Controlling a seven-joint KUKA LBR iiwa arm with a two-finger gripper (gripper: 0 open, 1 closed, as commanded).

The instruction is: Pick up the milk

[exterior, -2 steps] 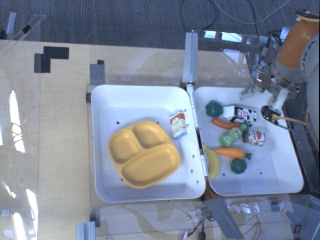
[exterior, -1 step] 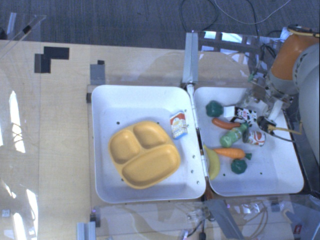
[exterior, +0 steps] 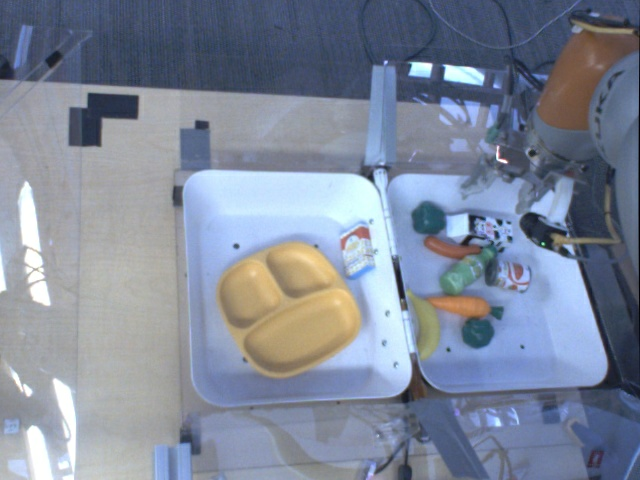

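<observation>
A small white milk carton with black cow patches (exterior: pixel 489 230) lies in the right-hand white bin (exterior: pixel 560 363), its print too small to read, beside an orange plastic carrot (exterior: pixel 452 248). The grey arm's jaws (exterior: pixel 527 180) hover at the bin's far rim; their spread cannot be told. A yellow divided plate (exterior: pixel 288 308) fills the left bin (exterior: pixel 215 228) on the pale wooden tabletop (exterior: pixel 90 298).

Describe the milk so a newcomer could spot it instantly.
Look at the left bin, the one holding the yellow divided plate. Just off the plate's upper right, near the wall shared with the right bin, lies the milk: a small carton, white with red and blue print. It is the only boxy item there; the other small things sit in the right bin.
</observation>
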